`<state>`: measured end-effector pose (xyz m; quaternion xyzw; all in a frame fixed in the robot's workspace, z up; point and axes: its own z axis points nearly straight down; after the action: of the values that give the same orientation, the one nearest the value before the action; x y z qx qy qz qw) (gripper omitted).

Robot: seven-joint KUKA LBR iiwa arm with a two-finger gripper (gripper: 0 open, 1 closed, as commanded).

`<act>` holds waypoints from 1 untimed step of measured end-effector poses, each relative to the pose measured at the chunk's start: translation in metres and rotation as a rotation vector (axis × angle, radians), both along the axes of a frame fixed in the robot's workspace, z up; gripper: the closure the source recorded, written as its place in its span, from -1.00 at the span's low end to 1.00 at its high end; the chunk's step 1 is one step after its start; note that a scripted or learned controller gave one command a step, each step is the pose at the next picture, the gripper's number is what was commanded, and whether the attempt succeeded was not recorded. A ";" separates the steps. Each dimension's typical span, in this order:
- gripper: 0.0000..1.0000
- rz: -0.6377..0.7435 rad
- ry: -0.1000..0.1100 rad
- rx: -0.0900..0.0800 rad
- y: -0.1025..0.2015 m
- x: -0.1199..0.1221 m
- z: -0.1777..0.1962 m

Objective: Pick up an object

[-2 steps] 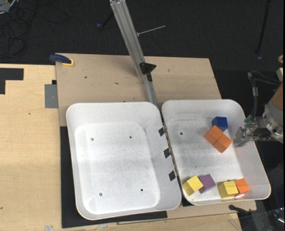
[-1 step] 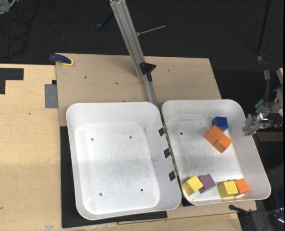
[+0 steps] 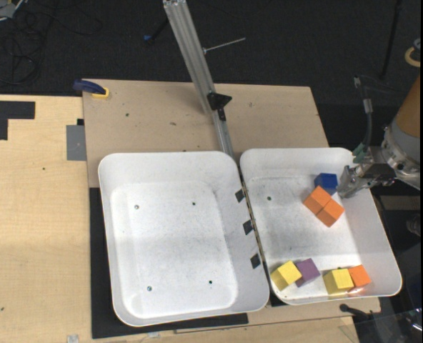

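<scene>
The counter (image 3: 197, 120) is a pale brown board beside a lighter wooden panel at the left, with dark floor and loose cables behind its far edge. Two shallow white bins sit side by side at its near edge: the left bin (image 3: 168, 291), and the right bin (image 3: 283, 159) holding all the blocks. A grey metal rail (image 3: 196, 63) slants from the far edge down to the gap between the bins. The arm (image 3: 404, 145) reaches over the right bin's right rim, and its claw (image 3: 349, 181) hangs by the far right corner; how far apart its tips stand cannot be told, and nothing shows between them. The large orange block (image 3: 323, 206) lies just beside the claw, touching a small blue block (image 3: 326, 181) behind it. Along the near rim lie a yellow block (image 3: 286, 274) touching a purple block (image 3: 308, 269), then a second yellow block (image 3: 338, 281) touching a small orange block (image 3: 359, 276). A blue-and-yellow clamp (image 3: 91, 88) rests at the counter's far left corner.
</scene>
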<state>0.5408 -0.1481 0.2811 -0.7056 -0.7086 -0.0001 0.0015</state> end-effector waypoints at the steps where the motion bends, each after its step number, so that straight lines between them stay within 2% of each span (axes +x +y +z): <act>1: 1.00 -0.001 -0.001 -0.001 0.043 0.018 -0.002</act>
<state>0.5589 -0.1050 0.2792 -0.7059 -0.7083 0.0001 0.0008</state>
